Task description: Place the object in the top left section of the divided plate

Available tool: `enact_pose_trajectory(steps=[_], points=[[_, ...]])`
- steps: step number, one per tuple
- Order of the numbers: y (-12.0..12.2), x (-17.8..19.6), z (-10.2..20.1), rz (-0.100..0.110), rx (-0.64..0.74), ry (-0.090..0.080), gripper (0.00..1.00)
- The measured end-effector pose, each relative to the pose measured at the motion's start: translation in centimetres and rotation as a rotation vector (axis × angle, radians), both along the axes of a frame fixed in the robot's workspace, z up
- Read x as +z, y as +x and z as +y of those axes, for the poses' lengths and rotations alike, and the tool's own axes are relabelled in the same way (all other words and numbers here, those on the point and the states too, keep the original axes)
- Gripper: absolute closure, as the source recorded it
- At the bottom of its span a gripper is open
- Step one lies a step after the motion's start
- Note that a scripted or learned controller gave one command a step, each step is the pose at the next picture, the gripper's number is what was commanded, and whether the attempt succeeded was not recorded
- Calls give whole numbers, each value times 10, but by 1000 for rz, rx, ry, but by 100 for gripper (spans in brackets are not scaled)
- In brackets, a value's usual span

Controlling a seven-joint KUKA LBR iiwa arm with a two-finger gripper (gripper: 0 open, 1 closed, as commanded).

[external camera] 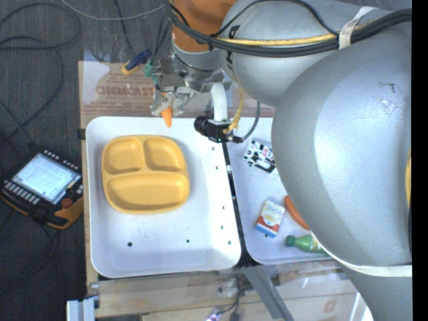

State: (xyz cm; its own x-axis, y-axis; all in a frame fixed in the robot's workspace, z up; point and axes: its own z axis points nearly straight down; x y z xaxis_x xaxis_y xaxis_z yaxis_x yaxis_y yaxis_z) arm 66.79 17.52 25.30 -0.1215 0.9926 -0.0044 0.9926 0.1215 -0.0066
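Carrot [166, 118] pinched in my gripper [165, 110] at the left bin's [100, 246] far edge; I should descend squarely over the yellow divided plate's [144, 173] top left section [122, 156]

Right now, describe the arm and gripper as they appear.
The arm has bulky, rounded silver-grey links with an orange band above the wrist. Black and yellow cables run along it, bound with pale tape. The gripper is a small grey metal assembly.

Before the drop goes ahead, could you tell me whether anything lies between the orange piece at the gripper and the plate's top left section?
Nothing visible does. The small orange object hangs at the gripper, just beyond the far rim of the left bin. The yellow divided plate lies below it, and its top left section holds nothing.
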Motion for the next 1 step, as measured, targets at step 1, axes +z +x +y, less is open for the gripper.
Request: enact_pose_trajectory(steps=[1], points=[[-8,-100,36,3,-199,-1,100]])
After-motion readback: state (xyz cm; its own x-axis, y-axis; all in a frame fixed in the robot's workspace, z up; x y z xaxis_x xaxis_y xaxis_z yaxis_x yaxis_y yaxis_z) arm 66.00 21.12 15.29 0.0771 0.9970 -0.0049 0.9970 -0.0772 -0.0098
